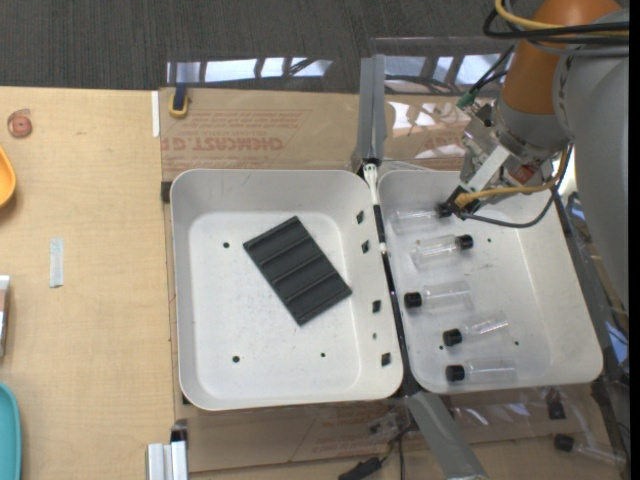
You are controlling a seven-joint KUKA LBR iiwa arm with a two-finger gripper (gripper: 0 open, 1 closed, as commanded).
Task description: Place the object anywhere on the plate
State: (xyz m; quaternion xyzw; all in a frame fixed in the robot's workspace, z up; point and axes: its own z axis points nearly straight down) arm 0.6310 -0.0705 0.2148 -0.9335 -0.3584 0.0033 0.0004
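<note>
The grey arm with its orange band point(555, 28) reaches in from the 2 o'clock side, and its two-finger gripper point(458, 205) hangs low over the far corner of the right-hand shallow white bin point(560, 298); whether the pincer is released or clenched cannot be told from this slanted view. Just at the tip, toward 8 o'clock of it, lies a clear plastic vial point(410, 216), touching or nearly touching the gripper, though no grasp is visible. More clear vials with black caps are scattered in the same bin: one near 12 o'clock of the bin's middle point(443, 248), one at 9 o'clock point(435, 296), one toward 6 o'clock point(476, 331), and one by the near rim point(482, 372). In the left-hand white bin point(200, 368), a dark grey ribbed rectangular plate point(297, 269) lies flat and tilted near the centre, well apart from the vials
</note>
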